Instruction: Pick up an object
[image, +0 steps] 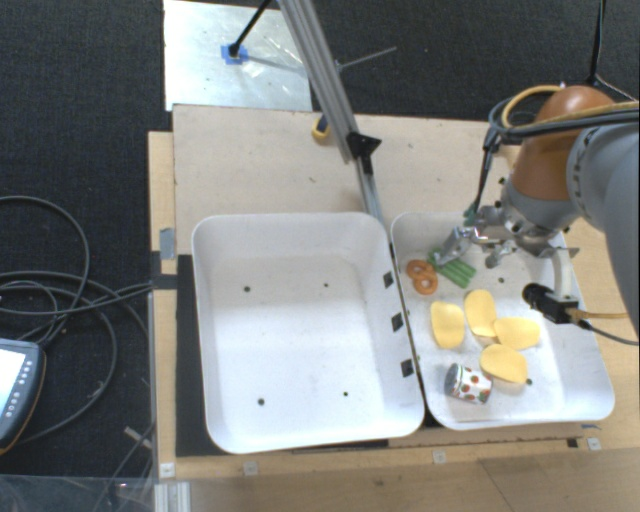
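Note:
My gripper (474, 250) hangs over the back of the right bin (590, 395), below the grey arm's orange band. It looks open, with nothing between its fingers. A green ridged piece (455, 271) lies just under and in front of its left finger. Two orange rings (422, 277) rest beside it to the left. Several yellow chip-like pieces (481, 312) lie in the bin's middle. A small spotted can (467, 383) lies on its side near the front.
The left bin (215, 300) sits beside the right one, their rims touching. A grey pole (330, 85) slants across the back of the bench. A black cable end (545, 298) from the arm hangs over the right bin.

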